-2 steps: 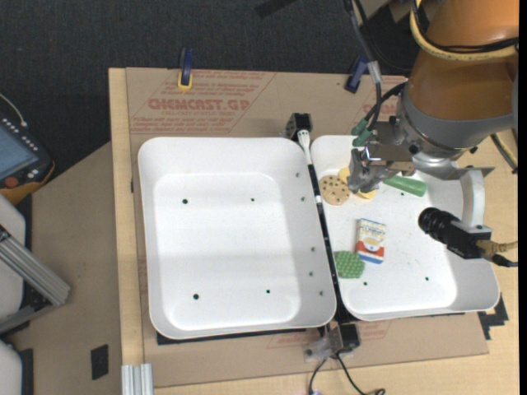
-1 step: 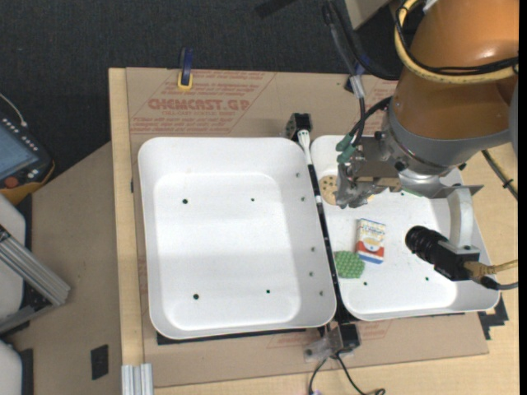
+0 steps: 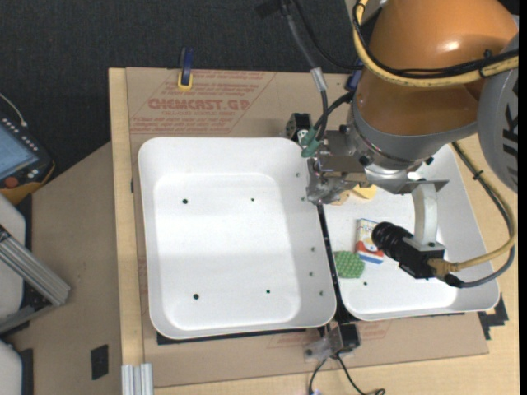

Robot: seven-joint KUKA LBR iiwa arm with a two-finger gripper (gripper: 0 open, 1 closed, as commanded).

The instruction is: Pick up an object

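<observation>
Far left, off the bench: a dark device with a blue screen (image 3: pixel 12 151) and a ribbed grey metal rail (image 3: pixel 33 266), both well apart from the bins. The bench top is a tan cardboard sheet with red print (image 3: pixel 198 101), a blue-and-yellow clip (image 3: pixel 186 68) on its back edge. Left shallow white plastic bin (image 3: pixel 156 245): floor bare apart from four small dark dots, rounded corners, raised rim, wide open room across the whole floor. Its right rim runs touching or just beside the left rim of the right shallow white bin (image 3: pixel 412 303); a dark seam shows between them. The metal two-finger gripper (image 3: pixel 323 189) sits right over that seam near the back, so little clearance to either rim there. Cannot tell how far the fingers are open or whether anything is between them: the wrist hardware and cables hide that. Objects lie in the right bin, front-left part: a green dimpled rounded piece (image 3: pixel 349 263) close to the bin's left rim, just beside it a small white card-like item with blue and red markings (image 3: pixel 370 241), and a pale yellow scrap (image 3: pixel 364 192) just under the wrist. A black cylindrical fitting with a tan hose (image 3: pixel 409 252) overlaps the card's right side. The grey arm with the orange band (image 3: pixel 428 48) covers most of the right bin's back half; open floor there is limited to the front strip.
</observation>
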